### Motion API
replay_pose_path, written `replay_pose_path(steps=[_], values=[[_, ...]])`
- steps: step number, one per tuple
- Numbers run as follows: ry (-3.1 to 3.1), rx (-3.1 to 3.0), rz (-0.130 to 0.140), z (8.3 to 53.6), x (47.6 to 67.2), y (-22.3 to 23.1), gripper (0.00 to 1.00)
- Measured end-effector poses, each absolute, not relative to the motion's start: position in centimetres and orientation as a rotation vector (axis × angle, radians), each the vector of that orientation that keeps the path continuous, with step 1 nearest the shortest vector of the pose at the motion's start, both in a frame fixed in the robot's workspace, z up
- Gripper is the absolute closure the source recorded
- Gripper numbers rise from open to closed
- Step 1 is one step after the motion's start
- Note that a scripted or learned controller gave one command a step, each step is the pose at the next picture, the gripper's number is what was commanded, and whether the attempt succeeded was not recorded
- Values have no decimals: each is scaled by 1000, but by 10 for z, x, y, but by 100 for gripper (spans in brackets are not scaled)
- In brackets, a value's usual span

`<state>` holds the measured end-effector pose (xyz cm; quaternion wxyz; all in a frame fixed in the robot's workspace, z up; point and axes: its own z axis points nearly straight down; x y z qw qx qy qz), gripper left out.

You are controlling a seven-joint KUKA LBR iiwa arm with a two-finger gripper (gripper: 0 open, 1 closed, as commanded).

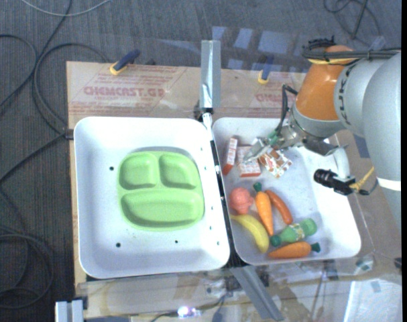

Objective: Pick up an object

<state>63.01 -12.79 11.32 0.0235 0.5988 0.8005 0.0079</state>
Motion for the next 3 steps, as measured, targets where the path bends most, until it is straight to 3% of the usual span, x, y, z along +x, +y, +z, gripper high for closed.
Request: replay_pose_path(steps=[1, 2, 3], values=[[2467, 1846, 27, 127, 634, -130, 100], [2465, 1845, 28, 126, 634, -130, 0], [2518, 1864, 6, 89, 554, -109, 0]])
